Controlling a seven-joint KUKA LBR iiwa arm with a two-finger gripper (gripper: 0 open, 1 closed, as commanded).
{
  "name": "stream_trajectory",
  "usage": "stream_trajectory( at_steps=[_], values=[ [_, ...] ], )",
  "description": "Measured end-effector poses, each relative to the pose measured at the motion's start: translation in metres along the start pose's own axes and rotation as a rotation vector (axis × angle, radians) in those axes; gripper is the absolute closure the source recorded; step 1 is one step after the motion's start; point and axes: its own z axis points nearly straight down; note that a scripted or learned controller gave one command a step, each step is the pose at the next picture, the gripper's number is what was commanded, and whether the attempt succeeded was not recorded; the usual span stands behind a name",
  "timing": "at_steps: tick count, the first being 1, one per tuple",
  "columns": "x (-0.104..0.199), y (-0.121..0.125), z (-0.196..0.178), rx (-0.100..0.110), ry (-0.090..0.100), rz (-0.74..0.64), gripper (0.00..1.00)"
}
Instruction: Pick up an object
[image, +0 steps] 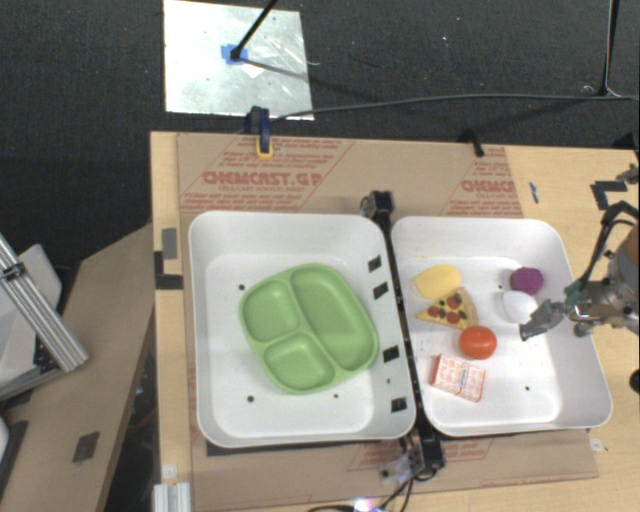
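While the grey two-finger gripper (532, 327) sits low over the right side of the right-hand shallow white bin (575, 395), it has nothing between its fingers; how far apart they stand can't be made out at this angle. Fingertip end points left, just beside the small white egg-shaped object (517, 304), possibly touching it, can't confirm. Purple round object (527, 279) sits just above the white one, touching or nearly so. Further left in the same bin: yellow rounded lump (438, 279), with a toy pizza slice (450, 309) right below it. Red-orange ball (478, 342) lies below-right of the pizza slice, and a flat red-and-white printed packet (458, 377) just under that, slightly tilted. Left-hand shallow white bin (215, 300) holds a green three-compartment plastic tray (307, 325), rotated at a slant. Both bins rest side by side on a brown cardboard sheet (330, 170).
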Motion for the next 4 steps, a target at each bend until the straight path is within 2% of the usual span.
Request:
stream_trajectory(
  at_steps=[1,2,4],
  values=[
    [0.000,0.003,-0.005,-0.010,-0.003,-0.004,0.00],
    [-0.008,0.009,0.046,-0.007,-0.002,-0.001,0.00],
    [-0.012,0.011,0.126,-0.009,-0.002,-0.002,0.00]
  ],
)
